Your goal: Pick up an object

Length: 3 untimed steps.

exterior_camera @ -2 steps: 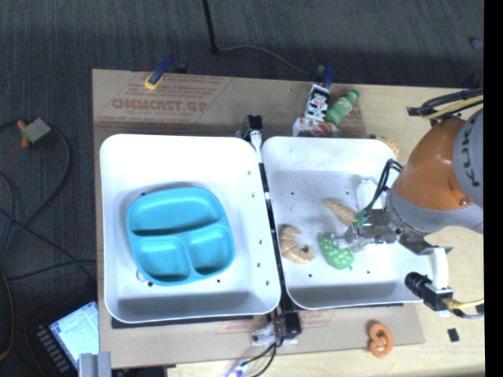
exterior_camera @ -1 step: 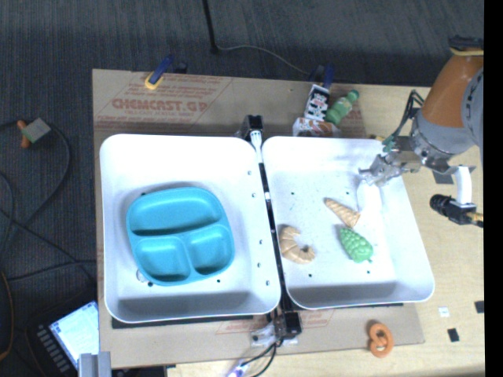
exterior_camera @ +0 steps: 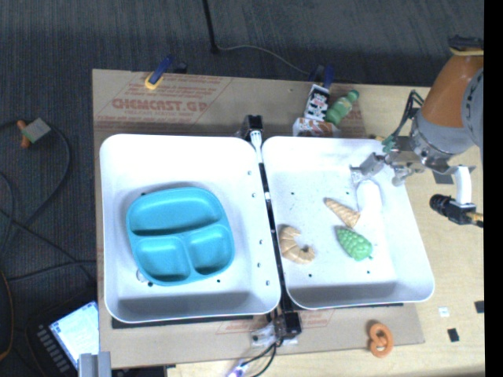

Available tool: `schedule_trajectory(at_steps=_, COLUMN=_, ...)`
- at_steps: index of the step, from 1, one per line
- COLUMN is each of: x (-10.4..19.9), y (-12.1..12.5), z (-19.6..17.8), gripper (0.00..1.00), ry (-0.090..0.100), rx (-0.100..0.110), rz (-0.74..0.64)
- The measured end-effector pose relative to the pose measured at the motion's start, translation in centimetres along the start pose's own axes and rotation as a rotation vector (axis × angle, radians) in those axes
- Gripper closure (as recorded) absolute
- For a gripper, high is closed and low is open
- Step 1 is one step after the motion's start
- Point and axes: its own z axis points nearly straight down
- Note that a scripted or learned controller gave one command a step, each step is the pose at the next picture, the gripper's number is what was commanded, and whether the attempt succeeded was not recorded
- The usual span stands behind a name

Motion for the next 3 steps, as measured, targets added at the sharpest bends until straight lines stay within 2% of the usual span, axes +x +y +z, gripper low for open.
schedule_trajectory(at_steps=1, x=1.0, y=-0.6, z=1.1, gripper=0.0, ry=0.0, rx=-0.001, rz=0.001)
schedule_trajectory(at_steps=2, x=3.9, y=-2.4, z=5.3, gripper=0.0, ry=-0.001, rx=-0.008, rz=0.001)
schedule_trajectory(at_steps=3, x=8.4, y=-8.3, z=6.2, gripper=0.0, ry=-0.001, rx=-0.007, rz=0.002)
